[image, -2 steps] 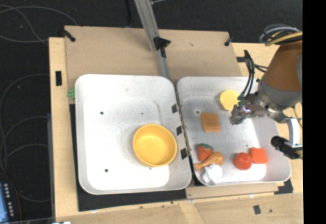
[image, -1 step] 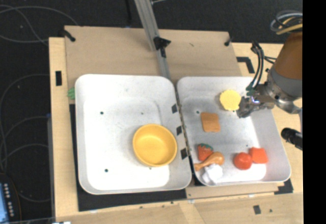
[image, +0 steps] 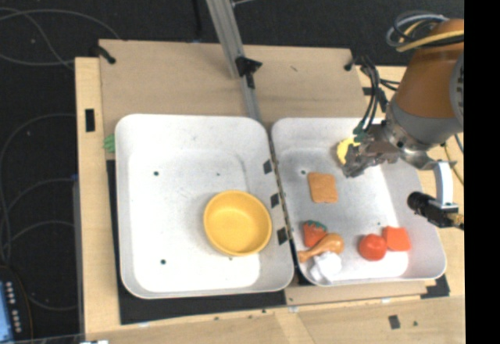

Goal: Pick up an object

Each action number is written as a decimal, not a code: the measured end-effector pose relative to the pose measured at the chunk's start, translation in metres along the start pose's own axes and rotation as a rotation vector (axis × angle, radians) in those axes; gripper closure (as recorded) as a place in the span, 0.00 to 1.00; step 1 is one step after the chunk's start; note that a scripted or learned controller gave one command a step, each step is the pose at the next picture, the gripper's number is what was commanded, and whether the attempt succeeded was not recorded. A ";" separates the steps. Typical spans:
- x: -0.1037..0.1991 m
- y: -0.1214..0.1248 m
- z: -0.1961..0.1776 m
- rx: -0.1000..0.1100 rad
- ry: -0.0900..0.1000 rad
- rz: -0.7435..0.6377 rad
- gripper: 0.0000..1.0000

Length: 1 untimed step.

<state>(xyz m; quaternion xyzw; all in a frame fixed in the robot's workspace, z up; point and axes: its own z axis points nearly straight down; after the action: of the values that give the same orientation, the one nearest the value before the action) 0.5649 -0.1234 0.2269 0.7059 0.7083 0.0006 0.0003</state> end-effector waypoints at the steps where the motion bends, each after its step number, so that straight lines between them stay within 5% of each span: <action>1: 0.055 0.002 0.004 0.000 0.000 0.001 1.00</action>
<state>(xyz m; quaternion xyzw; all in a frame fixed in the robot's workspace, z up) 0.5671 -0.0688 0.2224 0.7062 0.7080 0.0005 0.0001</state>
